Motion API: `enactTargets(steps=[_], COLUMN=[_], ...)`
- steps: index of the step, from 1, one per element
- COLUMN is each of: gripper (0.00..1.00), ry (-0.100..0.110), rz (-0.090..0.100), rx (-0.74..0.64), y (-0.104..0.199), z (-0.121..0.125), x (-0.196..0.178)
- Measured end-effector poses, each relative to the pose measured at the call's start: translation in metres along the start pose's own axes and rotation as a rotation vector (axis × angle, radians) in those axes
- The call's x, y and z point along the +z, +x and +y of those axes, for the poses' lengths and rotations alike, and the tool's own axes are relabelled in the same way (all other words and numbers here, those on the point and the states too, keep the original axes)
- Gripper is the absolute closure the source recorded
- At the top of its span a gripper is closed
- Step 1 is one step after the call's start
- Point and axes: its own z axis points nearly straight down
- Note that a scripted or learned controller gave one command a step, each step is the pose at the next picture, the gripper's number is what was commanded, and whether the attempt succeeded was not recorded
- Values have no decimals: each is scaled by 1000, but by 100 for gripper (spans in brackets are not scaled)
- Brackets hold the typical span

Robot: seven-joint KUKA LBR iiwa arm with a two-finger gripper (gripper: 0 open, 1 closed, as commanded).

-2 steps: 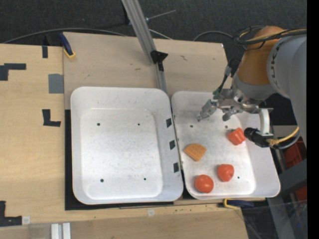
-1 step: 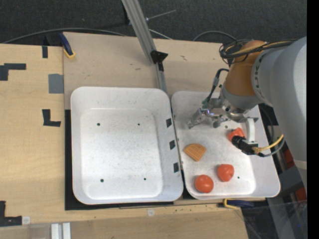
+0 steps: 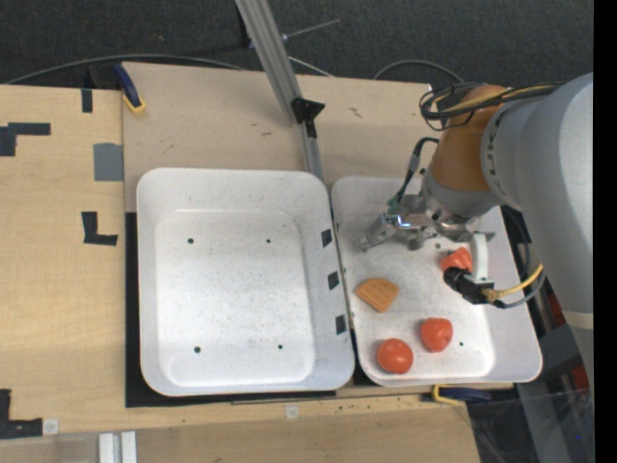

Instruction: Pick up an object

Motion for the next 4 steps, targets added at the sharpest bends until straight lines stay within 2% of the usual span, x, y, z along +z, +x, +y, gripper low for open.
enactTargets(steps=[1, 2, 3, 4], gripper=[100, 100, 100, 100], ry=[0, -8, -8, -6], rz=[0, 1, 0, 1], rx=[-1, 0, 0, 0], y=[1, 6, 9, 10], z=[0, 1, 12, 13], x=[-11, -73, -125, -159])
